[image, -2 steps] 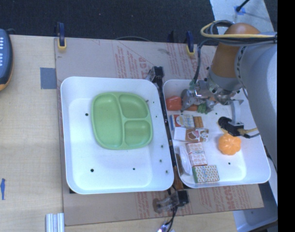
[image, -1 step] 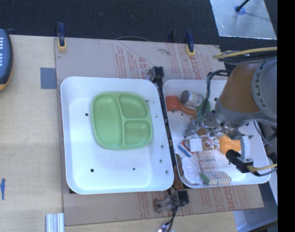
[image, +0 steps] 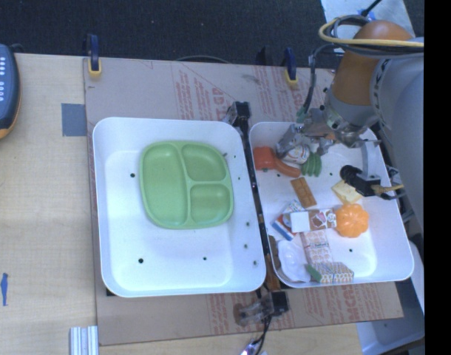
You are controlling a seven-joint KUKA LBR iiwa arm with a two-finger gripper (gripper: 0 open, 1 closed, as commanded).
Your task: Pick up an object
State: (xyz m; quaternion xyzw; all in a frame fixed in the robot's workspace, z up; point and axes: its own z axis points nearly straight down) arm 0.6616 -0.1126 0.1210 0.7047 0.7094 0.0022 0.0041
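Objects are lying heaped in the right bin (image: pixel 400 266): a carrot (image: pixel 273 161) just left of the pincer (image: pixel 302 148), a green vegetable (image: pixel 313 165) just below it, an orange fruit (image: pixel 350 220) further down. Whether the pincer is clenched or released, I cannot tell.

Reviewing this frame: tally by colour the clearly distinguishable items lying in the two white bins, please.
Green: 2, the divided green plastic plate in the left bin and a small green piece by the gripper.
Orange: 2, the round orange fruit toy and an orange carrot-shaped toy.
Yellow: 1, a pale yellow wedge.
Total: 5. The remaining small packets are too cluttered to sort.
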